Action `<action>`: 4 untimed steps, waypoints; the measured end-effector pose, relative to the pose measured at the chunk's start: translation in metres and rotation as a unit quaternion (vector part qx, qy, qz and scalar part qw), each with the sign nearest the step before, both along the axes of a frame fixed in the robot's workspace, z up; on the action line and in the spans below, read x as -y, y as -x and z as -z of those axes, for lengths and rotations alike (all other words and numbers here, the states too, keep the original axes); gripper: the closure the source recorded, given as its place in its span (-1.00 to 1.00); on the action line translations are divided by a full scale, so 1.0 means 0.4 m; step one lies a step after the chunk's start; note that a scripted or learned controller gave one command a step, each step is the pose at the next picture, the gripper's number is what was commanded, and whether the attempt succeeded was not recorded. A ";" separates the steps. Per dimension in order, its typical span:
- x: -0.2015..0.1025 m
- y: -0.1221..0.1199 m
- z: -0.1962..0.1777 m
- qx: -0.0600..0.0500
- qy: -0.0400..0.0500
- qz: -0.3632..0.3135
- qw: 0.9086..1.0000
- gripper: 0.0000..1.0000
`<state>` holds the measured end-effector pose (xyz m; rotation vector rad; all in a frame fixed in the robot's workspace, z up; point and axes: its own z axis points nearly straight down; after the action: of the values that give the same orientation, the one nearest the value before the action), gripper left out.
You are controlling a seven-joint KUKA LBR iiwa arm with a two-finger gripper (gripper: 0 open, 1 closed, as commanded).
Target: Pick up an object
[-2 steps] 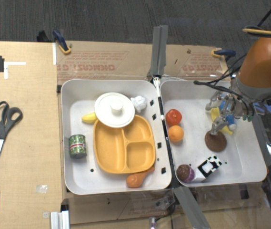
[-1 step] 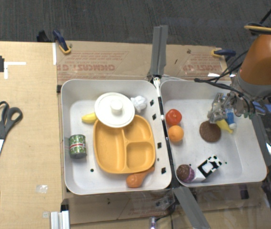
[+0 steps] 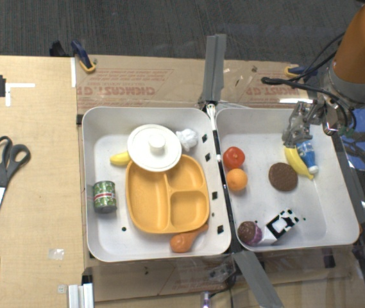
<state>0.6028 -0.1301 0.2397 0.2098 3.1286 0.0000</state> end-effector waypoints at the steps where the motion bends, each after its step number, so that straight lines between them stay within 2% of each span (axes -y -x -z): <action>1: 0.001 0.001 0.001 -0.001 0.000 0.000 1.000 -1.00; 2: -0.023 -0.089 0.292 -0.001 0.000 -0.021 1.000 -1.00; 3: 0.141 -0.023 0.362 0.000 0.001 -0.062 0.998 -1.00; 4: 0.141 -0.029 0.331 0.004 0.003 -0.063 0.998 1.00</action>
<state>0.6143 -0.1866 0.1071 0.0137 3.1274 -0.0075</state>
